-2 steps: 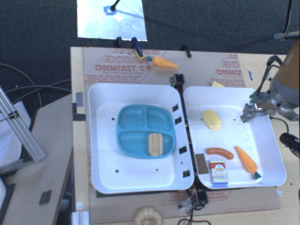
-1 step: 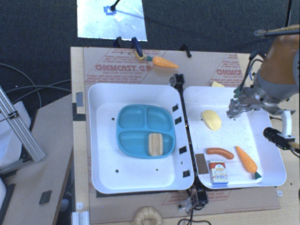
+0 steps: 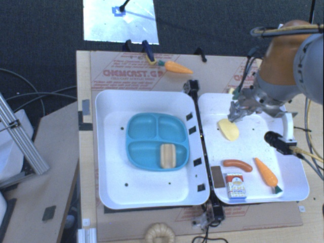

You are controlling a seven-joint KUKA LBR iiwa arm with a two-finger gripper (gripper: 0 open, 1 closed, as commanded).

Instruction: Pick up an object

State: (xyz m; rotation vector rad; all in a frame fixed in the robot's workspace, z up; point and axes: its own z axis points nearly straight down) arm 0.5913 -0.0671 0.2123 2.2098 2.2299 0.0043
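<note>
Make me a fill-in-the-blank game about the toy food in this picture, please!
1. The bread lies on the plate whose colour is ____.
2. The gripper hovers above the yellow ____ in the right bin.
3. In the right bin, the sausage lies between the little box and the ____.
4. Outside the bins, on the board behind them, lies a second ____.

Missing words: blue; potato; potato; carrot
</note>
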